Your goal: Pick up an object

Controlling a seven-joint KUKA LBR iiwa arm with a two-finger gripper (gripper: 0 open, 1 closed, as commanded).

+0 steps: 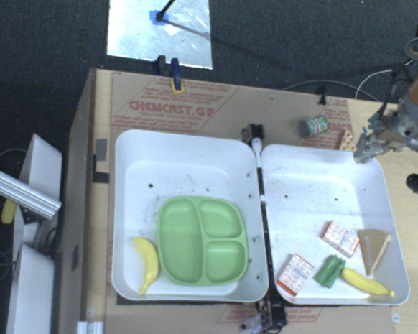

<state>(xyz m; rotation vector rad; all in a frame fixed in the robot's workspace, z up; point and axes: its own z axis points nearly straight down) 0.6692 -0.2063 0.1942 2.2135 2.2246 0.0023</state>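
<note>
A flat red-and-white patterned packet [341, 239] lay in the right white bin [315, 185], beside a tan wedge-shaped slice [372, 248]. The hand [364, 150] hovered well apart from it over the bin's far right corner, carrying nothing.

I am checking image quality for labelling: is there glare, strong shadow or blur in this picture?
Camera view: glare washes out the shiny sheet lying on the dark floor; the white bins are evenly lit with soft shadows only; the gripper at the right bin's far corner looks slightly blurred; the small boxes are too soft for print to be read.
</note>
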